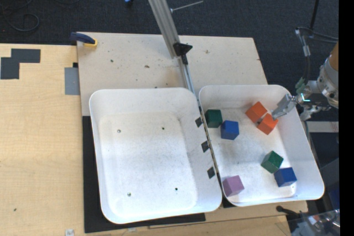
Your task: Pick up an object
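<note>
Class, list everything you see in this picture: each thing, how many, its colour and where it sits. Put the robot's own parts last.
Bins: 2, white, side by side on the bench; left bin, right bin.
Orange blocks: 2, touching, upper right of the right bin; one, one.
Green blocks: 2, right bin; one at its upper left, one at lower right.
Blue blocks: 2, right bin; one beside the upper green block, one at lower right.
Purple block: 1, near front corner of the right bin.
Metal rail: 1, silver, slanting up from behind the bins.
Clamp: 1, blue and yellow, bench's back left corner.
Gripper: 1, grey, at the orange blocks, reaching from the right.
</note>
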{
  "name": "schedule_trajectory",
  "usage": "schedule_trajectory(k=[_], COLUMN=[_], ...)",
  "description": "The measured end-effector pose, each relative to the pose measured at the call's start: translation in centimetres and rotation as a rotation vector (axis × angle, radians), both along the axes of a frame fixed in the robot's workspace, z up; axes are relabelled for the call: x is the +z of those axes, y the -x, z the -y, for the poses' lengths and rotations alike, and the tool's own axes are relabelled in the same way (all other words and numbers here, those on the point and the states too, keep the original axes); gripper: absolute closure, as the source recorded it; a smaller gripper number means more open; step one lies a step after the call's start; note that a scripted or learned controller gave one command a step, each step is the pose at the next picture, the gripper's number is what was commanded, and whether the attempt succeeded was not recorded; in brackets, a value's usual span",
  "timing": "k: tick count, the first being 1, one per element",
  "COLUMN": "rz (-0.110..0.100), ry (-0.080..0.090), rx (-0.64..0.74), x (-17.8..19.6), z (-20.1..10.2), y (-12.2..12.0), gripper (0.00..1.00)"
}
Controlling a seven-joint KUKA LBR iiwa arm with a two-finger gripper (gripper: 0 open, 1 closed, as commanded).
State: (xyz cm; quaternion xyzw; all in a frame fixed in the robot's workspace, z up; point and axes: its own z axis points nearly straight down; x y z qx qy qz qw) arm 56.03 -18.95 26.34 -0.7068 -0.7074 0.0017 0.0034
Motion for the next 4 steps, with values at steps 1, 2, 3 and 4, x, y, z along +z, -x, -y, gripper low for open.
schedule_trajectory(k=[1, 2, 3, 4], rz=[0.004, 0.000, -0.003, -0.001], ry=[0.001, 0.001, -0.001, 0.000], rx=[0.000, -0.001, -0.002, -0.004], x=[0.2, -4.1, -10.3, -14.8], z=[0.0, -0.1, -0.9, -0.5], y=[-0.1, -0.1, 0.5, 0.6], gripper=[0.00, 0.00, 0.00, 0.00])
